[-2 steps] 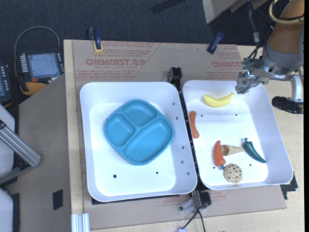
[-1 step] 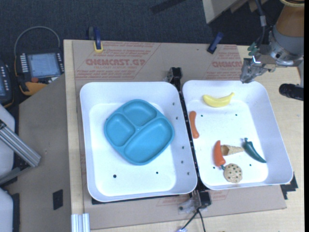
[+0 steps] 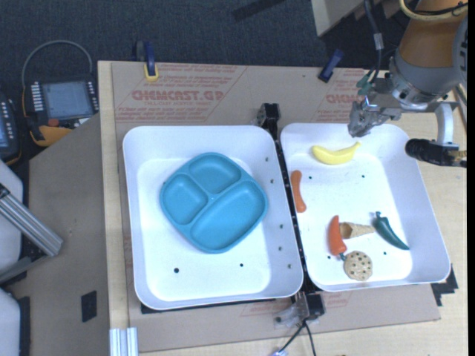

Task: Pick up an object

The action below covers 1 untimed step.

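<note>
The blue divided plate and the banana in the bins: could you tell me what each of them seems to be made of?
The blue divided plate looks like moulded plastic: one even colour, soft sheen, rounded compartment ridges. The banana is probably a plastic toy: flat, uniform yellow with no spots or stem detail, though its small size in the camera view leaves that open.

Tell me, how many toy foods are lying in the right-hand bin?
6: banana at the back, hot dog by the left wall, carrot, ice-cream cone, green pepper and cookie near the front.
</note>
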Available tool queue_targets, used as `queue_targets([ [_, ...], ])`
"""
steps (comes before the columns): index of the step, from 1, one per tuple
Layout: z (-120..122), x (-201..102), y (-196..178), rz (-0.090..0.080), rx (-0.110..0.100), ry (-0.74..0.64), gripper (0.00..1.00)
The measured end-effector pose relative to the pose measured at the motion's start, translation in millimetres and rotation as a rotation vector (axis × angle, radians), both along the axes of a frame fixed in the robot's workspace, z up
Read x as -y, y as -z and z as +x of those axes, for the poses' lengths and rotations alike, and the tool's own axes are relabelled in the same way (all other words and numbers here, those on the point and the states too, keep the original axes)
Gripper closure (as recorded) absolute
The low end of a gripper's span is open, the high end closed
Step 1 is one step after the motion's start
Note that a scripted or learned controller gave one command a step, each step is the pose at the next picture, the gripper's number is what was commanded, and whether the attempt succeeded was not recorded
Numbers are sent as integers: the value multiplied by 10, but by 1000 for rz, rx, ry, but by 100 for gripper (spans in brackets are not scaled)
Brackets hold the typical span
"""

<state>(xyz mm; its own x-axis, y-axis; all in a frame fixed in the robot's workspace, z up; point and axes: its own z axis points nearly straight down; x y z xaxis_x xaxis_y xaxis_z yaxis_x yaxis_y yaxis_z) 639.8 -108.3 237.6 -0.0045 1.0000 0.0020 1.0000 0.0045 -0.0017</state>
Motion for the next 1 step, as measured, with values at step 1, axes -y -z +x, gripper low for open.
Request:
queue_targets([
  [1, -320, -405, 98, 0, -2, 1, 100],
])
